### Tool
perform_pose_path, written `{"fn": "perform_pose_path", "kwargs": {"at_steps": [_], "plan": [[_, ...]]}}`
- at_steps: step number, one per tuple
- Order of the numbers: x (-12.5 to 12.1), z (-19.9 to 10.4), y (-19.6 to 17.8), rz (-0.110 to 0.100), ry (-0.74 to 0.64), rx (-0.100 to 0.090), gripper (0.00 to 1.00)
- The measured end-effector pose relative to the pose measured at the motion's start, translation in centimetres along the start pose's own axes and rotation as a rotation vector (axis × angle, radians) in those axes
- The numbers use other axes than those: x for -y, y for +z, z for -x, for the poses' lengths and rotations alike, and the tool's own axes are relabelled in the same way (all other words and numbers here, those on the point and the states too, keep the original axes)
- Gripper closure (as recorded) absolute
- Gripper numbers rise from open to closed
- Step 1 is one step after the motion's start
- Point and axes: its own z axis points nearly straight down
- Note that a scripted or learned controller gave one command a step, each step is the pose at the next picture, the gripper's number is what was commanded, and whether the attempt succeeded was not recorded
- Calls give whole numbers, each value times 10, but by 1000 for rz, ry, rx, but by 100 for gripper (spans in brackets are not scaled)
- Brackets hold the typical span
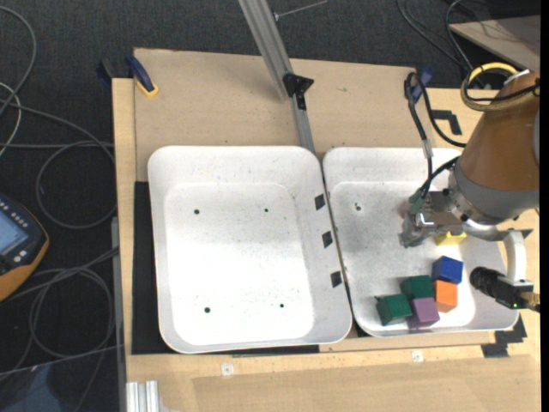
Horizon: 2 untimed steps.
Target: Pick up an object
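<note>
Coloured blocks sit bunched at the lower right of the frame, in the near corner of the right-hand shallow white bin point(369, 187): a blue cube point(448, 269), an orange cube point(447, 293), a purple cube point(424, 312), a dark green block point(418, 287) and a second green block point(394, 307). A small yellow piece point(451, 239) peeks out just above the blue cube. They look like small rigid toy blocks, probably light and stiff, with flat faces that suit a two-sided pinch; smooth sides could slip if gripped off-centre.

The grey arm's two-finger gripper point(420, 227) hangs over the right bin just above and left of the cluster, with nothing visibly between its tips; whether they are apart or together cannot be told from this angle.

Crowding is the main obstacle: the blocks touch or nearly touch one another, leaving little room for a finger to slide down. The second green block, at the left edge of the group, seems the most open target. The bin's near wall hems in the purple cube. The left-hand white bin point(171, 178) lies beside it, and a metal pole point(274, 41) crosses the upper middle, well clear.
</note>
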Motion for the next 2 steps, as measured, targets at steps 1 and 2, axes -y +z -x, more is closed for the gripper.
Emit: {"fn": "perform_pose_path", "kwargs": {"at_steps": [1,2], "plan": [[-3,3,-43,-1,0,0,100],[-4,3,-88,-1,0,0,100]]}}
